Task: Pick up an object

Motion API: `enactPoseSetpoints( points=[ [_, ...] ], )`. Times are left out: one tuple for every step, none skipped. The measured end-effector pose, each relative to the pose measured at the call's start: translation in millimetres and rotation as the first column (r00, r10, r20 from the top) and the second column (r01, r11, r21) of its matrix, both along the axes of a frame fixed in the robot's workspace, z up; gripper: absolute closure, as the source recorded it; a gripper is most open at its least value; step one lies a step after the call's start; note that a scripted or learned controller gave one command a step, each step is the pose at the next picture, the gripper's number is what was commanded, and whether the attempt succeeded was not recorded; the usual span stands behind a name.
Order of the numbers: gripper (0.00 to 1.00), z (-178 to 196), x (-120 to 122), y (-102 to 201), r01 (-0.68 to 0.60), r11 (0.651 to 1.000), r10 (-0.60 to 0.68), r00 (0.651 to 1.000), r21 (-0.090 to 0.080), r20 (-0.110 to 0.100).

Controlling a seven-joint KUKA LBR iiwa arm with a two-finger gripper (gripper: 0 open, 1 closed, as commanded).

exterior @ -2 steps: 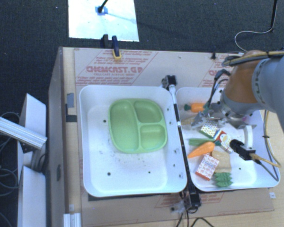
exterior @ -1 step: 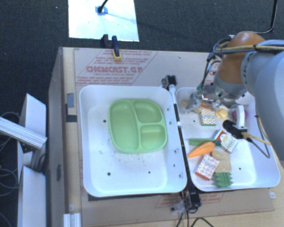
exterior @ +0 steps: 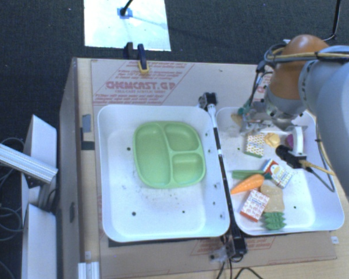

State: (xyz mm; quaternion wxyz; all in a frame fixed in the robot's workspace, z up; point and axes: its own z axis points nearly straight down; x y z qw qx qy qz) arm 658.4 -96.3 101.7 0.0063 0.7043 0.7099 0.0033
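Observation:
My gripper (exterior: 251,120) hangs low over the back left part of the right bin (exterior: 326,205), just above a checkered cracker-like piece (exterior: 255,145). A small yellow piece (exterior: 272,139) and a purple piece (exterior: 289,139) lie right beside it. Further forward are an orange carrot (exterior: 247,183) with a green stalk (exterior: 248,173), a small printed carton (exterior: 278,174), a red and white packet (exterior: 254,205), a slice of toast (exterior: 273,197) and a green leafy toy (exterior: 273,220). The wrist hides what lies directly under the gripper.
The left bin (exterior: 119,214) holds a green divided plate (exterior: 168,154). A black ridge (exterior: 219,156) separates the two bins. The grey arm with its orange band (exterior: 296,63) covers the back right of the right bin. A cable (exterior: 320,168) trails over that bin's right side.

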Motion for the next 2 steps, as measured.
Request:
enactPoseSetpoints(
  points=[
    [1.0,83.6,-56.8,58.9,0.003,1.0,-0.003,1.0,0.005,-0.01],
    [1.0,149.8,-152.5,89.7,0.003,1.0,-0.003,1.0,0.006,-0.011]
  ],
)
